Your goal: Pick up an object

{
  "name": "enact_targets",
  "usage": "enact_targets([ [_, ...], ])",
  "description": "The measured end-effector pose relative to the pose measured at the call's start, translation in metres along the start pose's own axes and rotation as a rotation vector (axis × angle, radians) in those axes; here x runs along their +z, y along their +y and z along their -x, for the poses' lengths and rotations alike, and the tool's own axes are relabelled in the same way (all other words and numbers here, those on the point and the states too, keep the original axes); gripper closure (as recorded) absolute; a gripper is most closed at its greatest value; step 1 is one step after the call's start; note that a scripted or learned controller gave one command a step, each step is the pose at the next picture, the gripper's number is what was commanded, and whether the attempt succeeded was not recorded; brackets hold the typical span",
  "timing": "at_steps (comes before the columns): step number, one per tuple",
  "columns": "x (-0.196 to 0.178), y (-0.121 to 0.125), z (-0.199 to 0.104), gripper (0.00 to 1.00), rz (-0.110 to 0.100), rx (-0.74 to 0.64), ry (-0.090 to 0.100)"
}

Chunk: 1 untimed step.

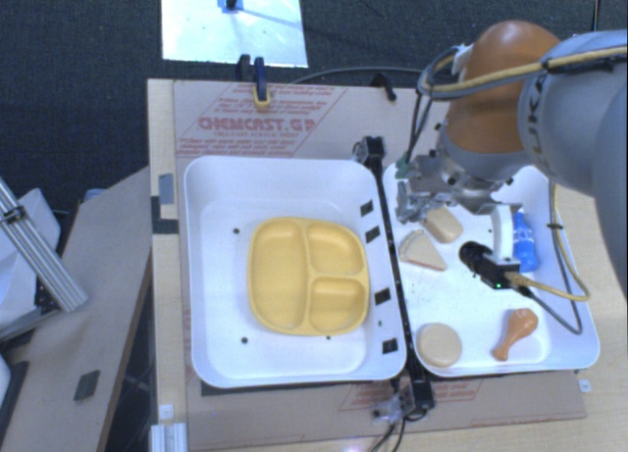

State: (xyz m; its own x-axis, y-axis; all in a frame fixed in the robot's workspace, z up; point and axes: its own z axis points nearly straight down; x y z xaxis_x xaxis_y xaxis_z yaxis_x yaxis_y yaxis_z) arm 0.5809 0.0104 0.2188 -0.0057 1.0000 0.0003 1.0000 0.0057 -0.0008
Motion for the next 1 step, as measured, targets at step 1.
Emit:
enact_targets([
  [1, -0.0091, -0.0119, -0.0518, 1.00, 0.001, -0.001, 0.001],
])
